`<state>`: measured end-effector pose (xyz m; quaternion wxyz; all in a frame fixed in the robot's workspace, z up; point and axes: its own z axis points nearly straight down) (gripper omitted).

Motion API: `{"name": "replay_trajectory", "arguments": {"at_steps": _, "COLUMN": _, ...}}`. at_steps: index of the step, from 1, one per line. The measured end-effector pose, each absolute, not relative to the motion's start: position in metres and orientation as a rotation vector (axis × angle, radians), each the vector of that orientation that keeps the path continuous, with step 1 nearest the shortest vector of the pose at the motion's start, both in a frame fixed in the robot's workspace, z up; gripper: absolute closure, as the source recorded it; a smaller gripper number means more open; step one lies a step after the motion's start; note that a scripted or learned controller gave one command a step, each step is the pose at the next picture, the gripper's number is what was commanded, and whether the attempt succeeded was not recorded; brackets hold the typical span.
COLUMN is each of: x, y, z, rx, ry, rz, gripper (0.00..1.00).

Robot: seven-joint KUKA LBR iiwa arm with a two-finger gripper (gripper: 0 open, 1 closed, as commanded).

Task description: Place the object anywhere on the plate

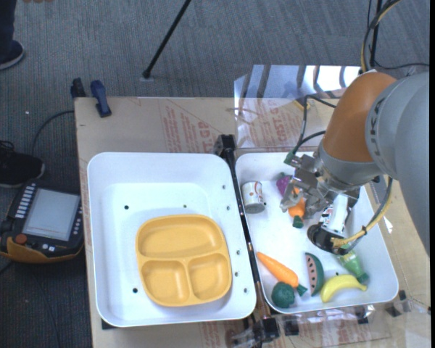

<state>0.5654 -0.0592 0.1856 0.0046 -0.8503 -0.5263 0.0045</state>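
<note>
Sitting in the right bin (380,256), a small orange-and-green toy piece (297,210) directly under the gripper (301,201); probably light, rigid, smooth plastic, best pinched across its narrow middle. Hovering right over it, fingers too hidden to tell whether spread or closed. Waiting in the left bin (109,194), the yellow plate (183,258). Lying nearby, a carrot (277,268).

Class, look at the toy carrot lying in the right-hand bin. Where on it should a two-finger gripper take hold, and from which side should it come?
Probably the thick orange middle of the carrot, coming straight down from above. It lies flat and slanted on the bin floor, so the fingers should close across its narrow width. Avoid the end by the green round toy, which crowds it; the watermelon slice lies close too.
</note>
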Motion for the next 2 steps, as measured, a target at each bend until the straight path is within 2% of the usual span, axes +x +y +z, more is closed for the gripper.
{"name": "replay_trajectory", "arguments": {"at_steps": 1, "x": 0.544, "y": 0.067, "z": 0.267, "rx": -2.787, "ry": -1.431, "rz": 0.007, "gripper": 1.0}}
{"name": "replay_trajectory", "arguments": {"at_steps": 2, "x": 0.514, "y": 0.215, "z": 0.244, "rx": -2.79, "ry": -1.425, "rz": 0.021, "gripper": 1.0}}
